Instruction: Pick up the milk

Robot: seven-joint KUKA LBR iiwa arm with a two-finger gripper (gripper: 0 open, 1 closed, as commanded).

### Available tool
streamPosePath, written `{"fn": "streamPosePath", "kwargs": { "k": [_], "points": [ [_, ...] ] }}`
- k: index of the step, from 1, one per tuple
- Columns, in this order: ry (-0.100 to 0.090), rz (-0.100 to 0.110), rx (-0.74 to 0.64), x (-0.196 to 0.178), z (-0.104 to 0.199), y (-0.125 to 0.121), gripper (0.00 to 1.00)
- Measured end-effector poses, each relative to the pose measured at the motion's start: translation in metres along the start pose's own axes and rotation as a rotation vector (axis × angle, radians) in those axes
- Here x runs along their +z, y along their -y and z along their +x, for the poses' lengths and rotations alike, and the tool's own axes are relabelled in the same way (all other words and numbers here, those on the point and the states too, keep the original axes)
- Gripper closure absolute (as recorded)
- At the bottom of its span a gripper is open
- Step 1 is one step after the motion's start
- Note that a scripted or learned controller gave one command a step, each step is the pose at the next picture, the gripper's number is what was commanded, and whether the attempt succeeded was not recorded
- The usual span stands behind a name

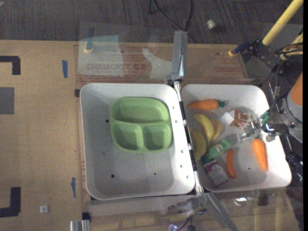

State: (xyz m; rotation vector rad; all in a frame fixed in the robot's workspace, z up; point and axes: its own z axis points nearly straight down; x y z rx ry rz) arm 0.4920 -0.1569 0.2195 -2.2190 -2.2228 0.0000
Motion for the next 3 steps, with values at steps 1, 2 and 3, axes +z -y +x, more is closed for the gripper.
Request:
{"fn": "streamPosePath", "kwargs": {
  "k": [1,2,3],
  "points": [
    [0.001,-0.002,0.056,-0.024,0.024,0.011,0.0],
    [0.001,-0.002,0.083,-0.004,-0.006,-0.017,0.0],
    [0.002,-0.002,0.035,0.053,-0.008,-0.078,0.0]
  ]
}}
